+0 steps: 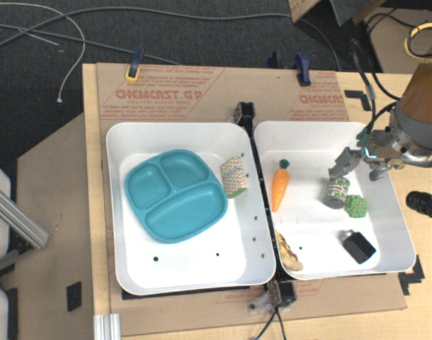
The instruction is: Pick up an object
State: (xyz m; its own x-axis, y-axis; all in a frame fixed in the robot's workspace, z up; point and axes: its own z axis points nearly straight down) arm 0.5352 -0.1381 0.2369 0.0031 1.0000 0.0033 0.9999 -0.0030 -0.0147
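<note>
From above, the gripper (359, 159) is hanging over the right bin (311, 137), its fingers spread apart and pinching nothing, just above a small can (337, 191) and a green lump (355, 205). A toy carrot (280, 185) is lying near that bin's left wall, while a blue divided plate (175, 194) is sitting in the left bin (124, 144).

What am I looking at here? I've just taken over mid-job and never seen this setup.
One fixed camera looks down at a slant on a bench with two shallow white bins. The left bin holds a blue divided plate and a small patterned cup. The right bin holds a toy carrot, a small can, a green broccoli-like toy, a black block and a yellowish piece. The grey robot arm reaches in from the right; its pincer hovers just above the can, holding nothing visibly.
</note>
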